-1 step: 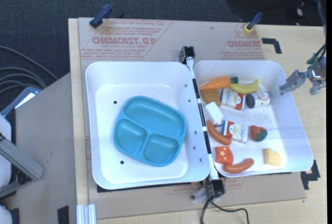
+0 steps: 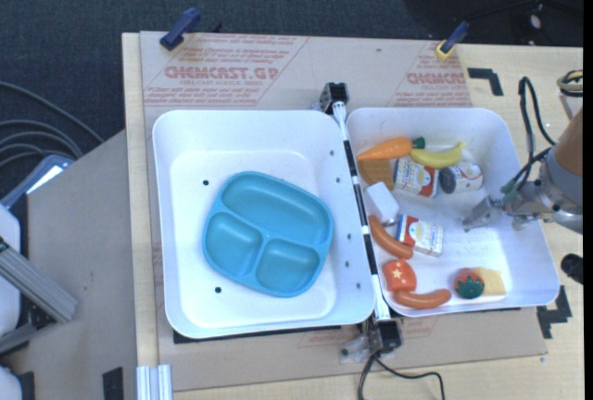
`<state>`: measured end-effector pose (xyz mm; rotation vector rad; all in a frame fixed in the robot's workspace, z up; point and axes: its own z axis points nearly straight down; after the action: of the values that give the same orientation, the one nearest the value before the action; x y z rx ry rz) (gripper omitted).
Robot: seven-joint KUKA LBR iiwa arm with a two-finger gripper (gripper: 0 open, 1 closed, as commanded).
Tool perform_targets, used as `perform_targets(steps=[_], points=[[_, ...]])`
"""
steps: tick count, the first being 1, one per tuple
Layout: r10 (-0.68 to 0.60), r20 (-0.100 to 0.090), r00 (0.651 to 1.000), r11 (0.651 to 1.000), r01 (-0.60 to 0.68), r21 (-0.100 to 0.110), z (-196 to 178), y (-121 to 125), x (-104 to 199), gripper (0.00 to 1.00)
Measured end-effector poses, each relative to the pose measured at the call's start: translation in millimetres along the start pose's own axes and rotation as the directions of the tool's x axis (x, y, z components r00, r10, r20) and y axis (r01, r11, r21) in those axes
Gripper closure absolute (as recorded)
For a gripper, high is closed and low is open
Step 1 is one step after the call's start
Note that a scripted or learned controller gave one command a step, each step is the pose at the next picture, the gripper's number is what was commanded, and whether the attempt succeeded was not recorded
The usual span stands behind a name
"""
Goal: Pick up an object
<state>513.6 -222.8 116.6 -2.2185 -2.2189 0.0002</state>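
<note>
A blue clamp (image 2: 180, 28) gripped the bench's far-left corner, and beside it the brown board (image 2: 278, 65) carried red print reading "CHEMCAST GP", with smaller lines beneath too fine to read; a second, partly hidden patch of the same red print lay farther right near a yellow-and-blue clamp (image 2: 452, 39). The left bin (image 2: 176, 204) held a blue tray (image 2: 268, 232) with three compartments, lying flat near its middle. The right bin (image 2: 528, 268) held the pickable things, crowded toward its left and near sides: a carrot (image 2: 384, 149) at the far left, a banana (image 2: 437, 154) just beside it, and under them a bottle (image 2: 434, 178) on its side whose red and orange label could not be read. A white block (image 2: 382, 201) lay against the left wall, a sausage (image 2: 390, 239) below it, and a small carton (image 2: 424, 236) with red and blue print, illegible, touching the sausage. Nearer the front sat a red pepper (image 2: 399, 275), a second sausage (image 2: 422, 299), a strawberry (image 2: 469, 283) and a cheese wedge (image 2: 493, 281). The gripper (image 2: 484, 212) reached in from the right over bare bin floor, apart from the bottle and carton; nothing showed in its grasp, and how wide it stood could not be told.
</note>
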Motion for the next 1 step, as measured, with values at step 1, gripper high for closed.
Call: perform_targets(steps=[1], points=[[-0.006, -0.009, 1.000, 1.000, 0.006, -0.001, 32.3, 69.1, 5.5, 0.00]])
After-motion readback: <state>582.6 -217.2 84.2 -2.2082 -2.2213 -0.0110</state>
